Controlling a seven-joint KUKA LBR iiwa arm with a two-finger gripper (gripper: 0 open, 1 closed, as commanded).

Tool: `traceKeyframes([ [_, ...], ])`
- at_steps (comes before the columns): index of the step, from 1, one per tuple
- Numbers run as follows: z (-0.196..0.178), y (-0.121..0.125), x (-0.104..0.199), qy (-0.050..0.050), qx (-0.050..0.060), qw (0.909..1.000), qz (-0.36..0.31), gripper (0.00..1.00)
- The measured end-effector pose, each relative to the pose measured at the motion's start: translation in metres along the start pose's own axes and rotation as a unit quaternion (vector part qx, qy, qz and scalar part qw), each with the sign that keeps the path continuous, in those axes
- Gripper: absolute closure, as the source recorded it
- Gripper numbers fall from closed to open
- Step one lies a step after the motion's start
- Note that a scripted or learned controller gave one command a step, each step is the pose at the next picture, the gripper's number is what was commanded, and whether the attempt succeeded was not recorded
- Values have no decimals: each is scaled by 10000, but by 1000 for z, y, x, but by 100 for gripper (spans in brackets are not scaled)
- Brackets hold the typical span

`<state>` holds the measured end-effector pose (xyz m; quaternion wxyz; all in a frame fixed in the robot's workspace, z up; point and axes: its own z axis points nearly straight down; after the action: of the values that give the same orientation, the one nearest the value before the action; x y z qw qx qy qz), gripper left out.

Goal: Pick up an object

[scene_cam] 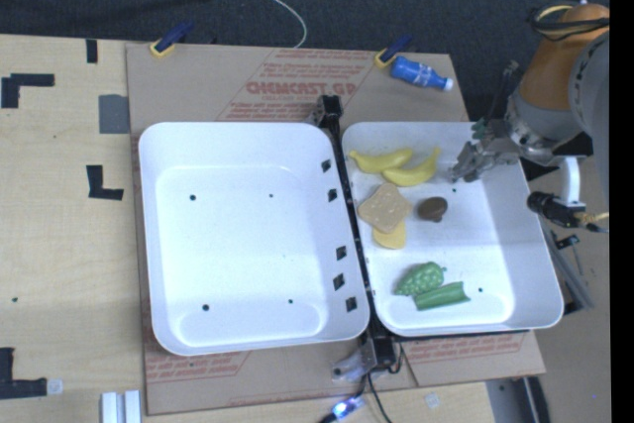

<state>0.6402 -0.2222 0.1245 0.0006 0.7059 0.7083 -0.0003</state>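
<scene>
The right bin (515,243) holds two yellow bananas (396,163), a tan slice of bread (383,208) lying over a yellow piece (392,236), a small brown lump (432,208), and a green bumpy vegetable beside a green pod (433,285). My gripper (466,165) hangs over the bin's upper right part, just right of the bananas and above the brown lump. Nothing shows between its fingers.
The left bin (238,233) sits beside the right one, with a black divider (342,213) between them. A blue and white bottle (421,73) lies on the cardboard behind the right bin. Blue clips (170,39) hold the cardboard's back edge.
</scene>
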Motion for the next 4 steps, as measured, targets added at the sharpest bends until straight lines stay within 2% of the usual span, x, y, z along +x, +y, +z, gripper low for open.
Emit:
traceKeyframes([
  [1, -56, 30, -1, -3, -30, 10000, 5, 100],
  [2, -216, 31, 45, -10, -81, 10000, -18, 100],
  [3, -57, -46, 4, 22, 92, 9999, 45, 100],
  [4, -32, -61, 23, 10, 32, 10000, 15, 100],
])
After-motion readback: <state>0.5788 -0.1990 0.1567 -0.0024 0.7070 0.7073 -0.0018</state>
